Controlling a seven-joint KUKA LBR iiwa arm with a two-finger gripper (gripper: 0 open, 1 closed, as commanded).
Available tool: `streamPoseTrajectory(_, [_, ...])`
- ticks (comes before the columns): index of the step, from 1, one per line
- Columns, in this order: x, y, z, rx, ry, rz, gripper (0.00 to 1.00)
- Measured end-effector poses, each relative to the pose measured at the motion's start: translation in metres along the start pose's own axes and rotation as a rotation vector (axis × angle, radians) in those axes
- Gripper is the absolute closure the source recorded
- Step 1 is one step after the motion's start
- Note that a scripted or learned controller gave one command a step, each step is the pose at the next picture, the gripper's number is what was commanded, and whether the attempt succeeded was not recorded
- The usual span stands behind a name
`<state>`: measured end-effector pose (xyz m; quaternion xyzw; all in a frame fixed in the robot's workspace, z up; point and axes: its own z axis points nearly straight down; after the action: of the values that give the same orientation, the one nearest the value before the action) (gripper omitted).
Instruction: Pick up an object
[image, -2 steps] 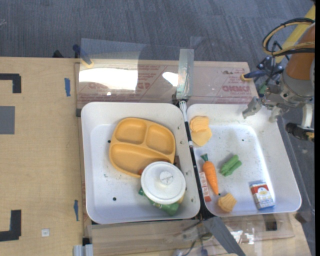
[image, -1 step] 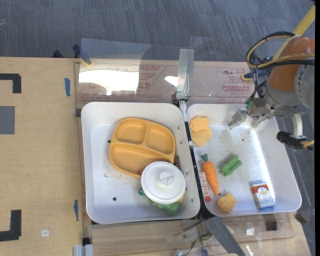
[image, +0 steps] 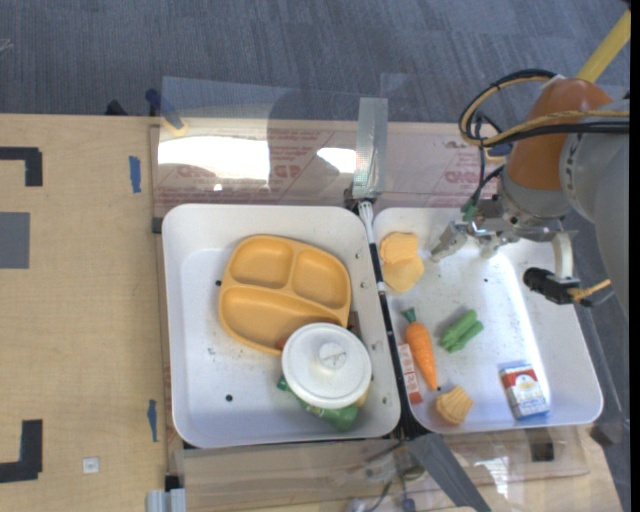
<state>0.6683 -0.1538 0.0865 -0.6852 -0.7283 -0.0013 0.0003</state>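
Note:
The right bin (image: 560, 330) holds several toy foods. A pale yellow chunk (image: 401, 261) lies at its back left, an orange carrot (image: 421, 352) in the middle, a green piece (image: 461, 330) just right of the carrot. A small yellow piece (image: 453, 405) rests near the front, and a red, white and blue carton (image: 525, 390) sits at the front right. My gripper (image: 465, 237) hangs over the back of this bin, right of the yellow chunk, with its fingers spread apart and nothing between them.
The left bin (image: 190, 330) carries an orange divided plate (image: 285, 290) and a white lidded cup (image: 326, 364) lying on a green item. A thin red stick (image: 407, 370) lies along the right bin's left wall. The arm (image: 570, 170) crosses the back right corner.

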Motion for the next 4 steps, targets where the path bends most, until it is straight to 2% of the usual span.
streamPoseTrajectory(1, [0.025,-0.001,0.000,0.006,-0.005,-0.257,0.00])
streamPoseTrajectory(2, [0.042,-0.006,-0.001,0.023,-0.003,-0.673,0.00])
streamPoseTrajectory(3, [0.014,-0.019,0.000,-0.001,-0.003,-0.553,0.00])
streamPoseTrajectory(4, [0.041,-0.003,-0.001,0.022,-0.003,-0.549,0.00])
